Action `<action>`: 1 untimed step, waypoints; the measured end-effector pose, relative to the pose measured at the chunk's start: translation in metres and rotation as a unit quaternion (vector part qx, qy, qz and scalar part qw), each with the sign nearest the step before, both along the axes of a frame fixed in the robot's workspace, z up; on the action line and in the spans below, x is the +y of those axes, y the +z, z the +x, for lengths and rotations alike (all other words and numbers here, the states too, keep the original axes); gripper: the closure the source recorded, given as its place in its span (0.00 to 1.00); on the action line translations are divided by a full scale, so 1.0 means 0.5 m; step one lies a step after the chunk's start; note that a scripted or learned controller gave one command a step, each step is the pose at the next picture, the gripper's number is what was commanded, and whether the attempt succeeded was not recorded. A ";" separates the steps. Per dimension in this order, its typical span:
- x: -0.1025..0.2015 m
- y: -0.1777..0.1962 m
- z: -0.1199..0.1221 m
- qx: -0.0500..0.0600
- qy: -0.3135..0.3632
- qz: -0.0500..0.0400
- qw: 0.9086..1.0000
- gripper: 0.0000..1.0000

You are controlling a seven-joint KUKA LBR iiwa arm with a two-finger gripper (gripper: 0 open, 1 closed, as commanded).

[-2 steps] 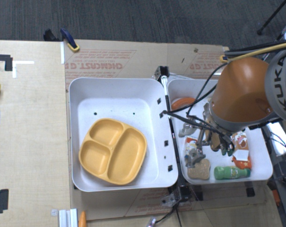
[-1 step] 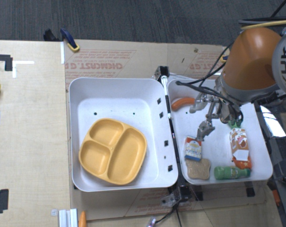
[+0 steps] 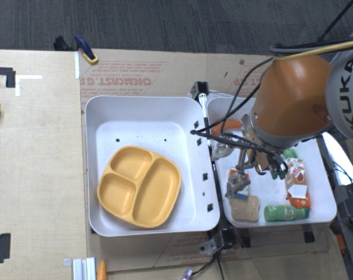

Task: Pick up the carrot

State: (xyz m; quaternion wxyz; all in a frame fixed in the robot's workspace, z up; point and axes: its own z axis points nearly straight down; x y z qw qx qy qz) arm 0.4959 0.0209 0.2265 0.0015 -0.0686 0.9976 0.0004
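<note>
- Nearest to the camera, along the front wall of the right bin (image 3: 325, 217), lie a tan bread-like slice (image 3: 245, 209) and a green bottle (image 3: 286, 213) on its side, just beside each other
- A little further in stands an orange and white packet (image 3: 297, 185), against the bin's right side
- My end effector (image 3: 239, 182) hangs over the left part of this bin, just above the slice; cables and my own wrist blur it, so I cannot tell whether it is released or clenched, and I see nothing in it
- In the left bin (image 3: 141, 107) sits a yellow divided plate (image 3: 140, 185), well apart from my work
- Further back, an orange sliver (image 3: 233, 125) peeks out from under my orange band (image 3: 293, 95) near the far left corner of the right bin; I take this for the carrot, mostly hidden
- I judge it a light, stiff toy with a smooth, tapering skin that may slip, so I would close across its thicker middle, square to its length, not on the thin tip
- It lies near the bin wall, which may crowd my approach
</note>
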 end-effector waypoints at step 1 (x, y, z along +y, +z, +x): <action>0.039 -0.069 0.018 0.000 0.028 0.000 1.000 0.00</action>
